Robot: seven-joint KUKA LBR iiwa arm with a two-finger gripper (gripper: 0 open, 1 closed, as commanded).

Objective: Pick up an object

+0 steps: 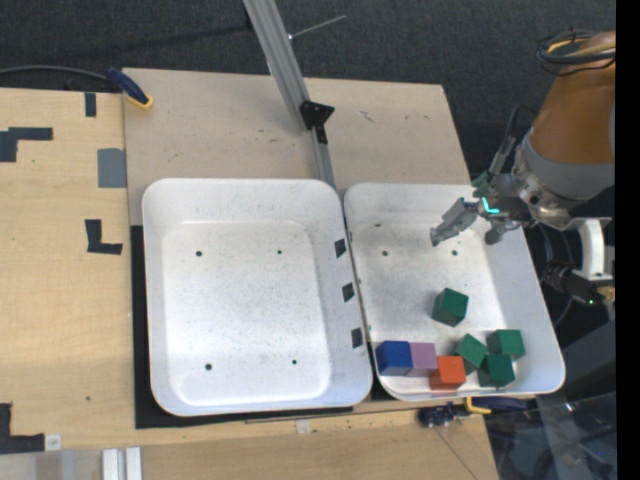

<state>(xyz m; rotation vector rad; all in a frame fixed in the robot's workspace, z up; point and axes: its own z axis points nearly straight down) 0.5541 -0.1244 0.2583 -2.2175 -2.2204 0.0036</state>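
Gripper: gripper (470, 223) hangs over the far half of the right bin (400, 200), toward its right wall; its two fingers stand spread apart with nothing between them
Lone block: a dark green cube (450, 306) sits by itself near the middle of the right bin, apart from the rest, nearer the near edge than the gripper is
Cluster: packed along the near edge of the right bin lie a blue block (394, 357), a lilac block (424, 356), an orange block (450, 370) and three more green blocks (493, 355); several touch or nearly touch
Left bin: left bin (170, 268) carries no block
Likely target: the lone green cube looks the easiest choice; it has free room on all sides
Risk, aim: the gripper is well off from the cube; a descent from here would close on bare floor
Risk, crowding: going for the cluster could wedge a finger between neighbours or shove them against the near wall
Risk, skew: the cube sits turned against the bin's edges; fingers meeting its corners may spin it away
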